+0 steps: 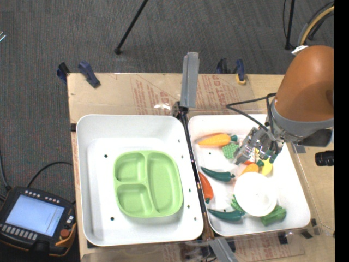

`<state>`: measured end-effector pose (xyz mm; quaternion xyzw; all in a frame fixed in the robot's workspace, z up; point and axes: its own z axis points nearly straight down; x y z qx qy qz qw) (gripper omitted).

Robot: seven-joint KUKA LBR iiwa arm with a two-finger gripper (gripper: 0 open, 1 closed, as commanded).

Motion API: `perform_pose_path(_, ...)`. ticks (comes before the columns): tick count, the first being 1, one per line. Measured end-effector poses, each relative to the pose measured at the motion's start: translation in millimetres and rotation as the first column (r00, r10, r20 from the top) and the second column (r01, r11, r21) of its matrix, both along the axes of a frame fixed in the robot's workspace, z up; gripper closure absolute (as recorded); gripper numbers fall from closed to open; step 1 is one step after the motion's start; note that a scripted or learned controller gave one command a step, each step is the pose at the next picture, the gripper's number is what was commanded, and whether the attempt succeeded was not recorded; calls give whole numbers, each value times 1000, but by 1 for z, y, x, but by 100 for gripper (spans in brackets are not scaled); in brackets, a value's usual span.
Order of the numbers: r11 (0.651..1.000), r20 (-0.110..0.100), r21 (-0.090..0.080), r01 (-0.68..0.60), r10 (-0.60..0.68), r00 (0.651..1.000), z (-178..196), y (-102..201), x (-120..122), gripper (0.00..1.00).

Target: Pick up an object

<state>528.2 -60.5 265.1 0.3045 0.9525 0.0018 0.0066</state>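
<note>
1. Red printed lettering is seen on the cardboard sheet [218, 89] under the two bins, behind the right bin (upside down from this view, too blurred to be read).
2. Fainter red print is noted on the same sheet, behind the left bin; illegible.
3. No other text, label or number could be read.

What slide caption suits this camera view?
Arm's tool low over toy vegetables in right bin; green tray in left bin.

One fixed overhead camera looks down slantwise on both bins [87, 146].
</note>
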Motion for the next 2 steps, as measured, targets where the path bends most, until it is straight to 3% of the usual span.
perform_pose_path(1, 966, -14, 1, -257, 257, 966, -5, -32, 35, 100)
perform_pose_path(2, 867, -16, 4, -498, 498, 867, -103, -93, -18, 100)
